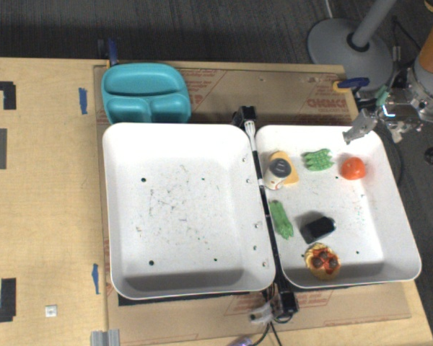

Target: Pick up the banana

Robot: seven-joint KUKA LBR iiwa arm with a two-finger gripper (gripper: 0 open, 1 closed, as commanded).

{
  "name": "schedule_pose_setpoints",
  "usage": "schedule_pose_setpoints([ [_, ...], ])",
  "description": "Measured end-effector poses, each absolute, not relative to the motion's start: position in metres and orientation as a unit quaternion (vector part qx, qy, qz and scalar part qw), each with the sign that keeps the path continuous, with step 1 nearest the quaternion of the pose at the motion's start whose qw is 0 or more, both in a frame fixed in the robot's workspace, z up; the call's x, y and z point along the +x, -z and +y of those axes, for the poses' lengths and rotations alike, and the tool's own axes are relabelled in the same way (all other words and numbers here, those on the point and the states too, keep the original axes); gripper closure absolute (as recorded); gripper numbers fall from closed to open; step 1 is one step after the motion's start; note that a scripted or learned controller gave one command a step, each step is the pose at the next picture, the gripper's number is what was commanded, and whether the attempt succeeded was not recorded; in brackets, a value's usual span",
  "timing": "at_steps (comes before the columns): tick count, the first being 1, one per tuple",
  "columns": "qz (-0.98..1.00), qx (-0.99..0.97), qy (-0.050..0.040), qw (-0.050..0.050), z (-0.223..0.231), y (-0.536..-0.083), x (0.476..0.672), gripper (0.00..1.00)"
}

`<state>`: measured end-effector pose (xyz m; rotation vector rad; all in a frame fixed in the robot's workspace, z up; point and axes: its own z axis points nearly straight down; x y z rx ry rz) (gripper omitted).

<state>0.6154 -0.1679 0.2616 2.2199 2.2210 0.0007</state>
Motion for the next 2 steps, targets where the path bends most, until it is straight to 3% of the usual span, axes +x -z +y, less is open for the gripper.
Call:
schedule_pose_setpoints([
  [1,0.784,0.621,0.0002,-0.001,-0.122,-0.216,0.564,0.00],
  [2,0.759,0.651,0.0003,-0.001,-0.021,-0.184,0.511,0.00],
])
